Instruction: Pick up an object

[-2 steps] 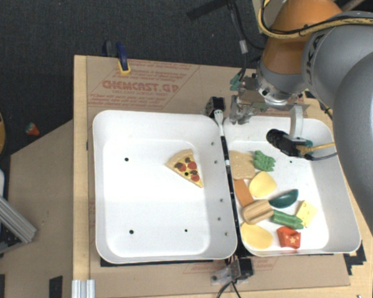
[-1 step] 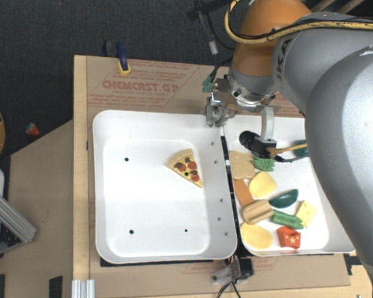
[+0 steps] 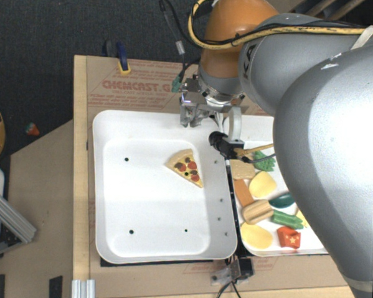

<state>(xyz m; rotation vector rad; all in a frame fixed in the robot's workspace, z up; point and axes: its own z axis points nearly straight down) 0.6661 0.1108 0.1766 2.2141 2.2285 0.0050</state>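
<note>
A toy pizza slice [image 3: 187,167] lies alone in the left white bin [image 3: 138,236], near its upper right. The right bin [image 3: 312,248] holds several toy foods: a yellow piece [image 3: 262,184], a brown bread roll [image 3: 257,210], a red pepper [image 3: 288,237], a green vegetable [image 3: 287,219] and leafy greens [image 3: 264,160]. My gripper [image 3: 211,125] hangs under the orange band at the far edge of the bins, over the divide between them, just up and right of the pizza slice. I see nothing held in it.
The big grey arm covers most of the right bin and the right side of the view. Brown cardboard [image 3: 140,83] lies under the bins. A blue and yellow clamp [image 3: 122,58] sits at the bench's far edge.
</note>
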